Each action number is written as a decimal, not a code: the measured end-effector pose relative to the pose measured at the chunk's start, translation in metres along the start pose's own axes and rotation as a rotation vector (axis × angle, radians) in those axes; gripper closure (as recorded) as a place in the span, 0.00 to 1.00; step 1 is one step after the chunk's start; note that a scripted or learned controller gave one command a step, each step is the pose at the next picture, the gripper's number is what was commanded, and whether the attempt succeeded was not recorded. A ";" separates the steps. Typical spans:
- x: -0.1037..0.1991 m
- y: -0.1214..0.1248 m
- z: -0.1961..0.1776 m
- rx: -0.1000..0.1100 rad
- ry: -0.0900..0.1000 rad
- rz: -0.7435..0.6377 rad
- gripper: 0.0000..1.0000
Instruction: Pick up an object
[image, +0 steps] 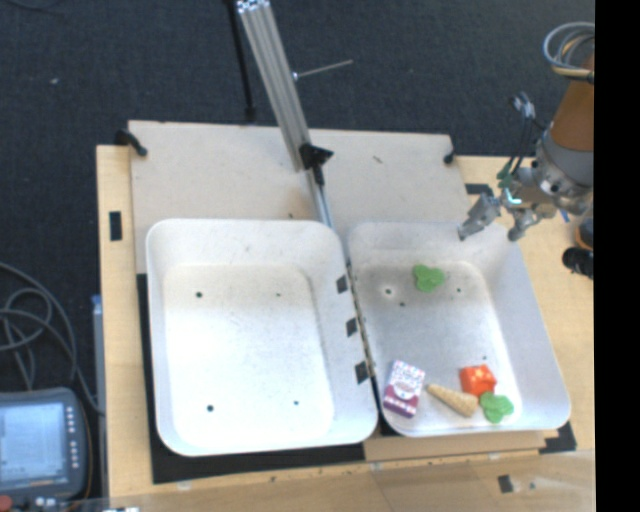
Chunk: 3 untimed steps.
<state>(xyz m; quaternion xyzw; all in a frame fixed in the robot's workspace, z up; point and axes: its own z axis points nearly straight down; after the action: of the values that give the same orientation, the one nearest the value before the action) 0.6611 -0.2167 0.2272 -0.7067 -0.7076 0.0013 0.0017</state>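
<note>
The right bin holds a small green object near its back, and along its front a purple and white carton, a tan cone, a red piece and another green piece. My gripper hangs above the bin's back right corner with its two fingers spread open and nothing between them. It sits well to the right of and behind the small green object.
The left bin lies beside the right one. A metal pole slants up from between the bins at the back. A tablet and cables sit on the floor at the left.
</note>
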 end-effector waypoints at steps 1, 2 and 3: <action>0.000 0.001 -0.004 -0.004 -0.003 -0.004 0.00; 0.004 0.005 0.040 -0.002 -0.003 -0.006 0.00; -0.003 0.012 0.093 0.000 -0.002 -0.007 0.00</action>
<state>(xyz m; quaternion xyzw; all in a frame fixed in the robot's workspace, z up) 0.6732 -0.2194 0.1342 -0.7041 -0.7101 0.0020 0.0007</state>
